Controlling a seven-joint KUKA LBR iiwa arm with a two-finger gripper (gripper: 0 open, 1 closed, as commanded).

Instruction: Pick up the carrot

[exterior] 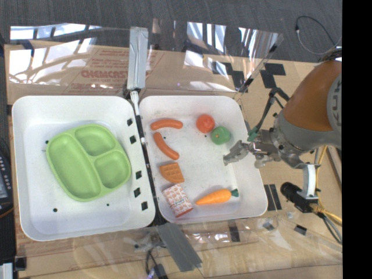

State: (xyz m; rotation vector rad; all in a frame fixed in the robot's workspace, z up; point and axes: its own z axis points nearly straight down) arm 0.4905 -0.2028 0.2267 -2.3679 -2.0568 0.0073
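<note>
The carrot (pixel 216 197), orange with a small green top, lies near the front right corner of the right bin (pixel 192 211), its green end pointing right. My gripper (pixel 235 154) hovers over the right side of that bin, above and slightly right of the carrot, apart from it. Its fingers look spread with nothing between them. The orange-banded arm reaches in from the right.
The right bin also holds two sausages (pixel 167 124) (pixel 166 145), a red tomato (pixel 204 123), a green round fruit (pixel 220 135), an orange waffle piece (pixel 172 172) and a small red-and-white carton (pixel 176 200). A green divided plate (pixel 88 161) sits in the left bin (pixel 35 214).
</note>
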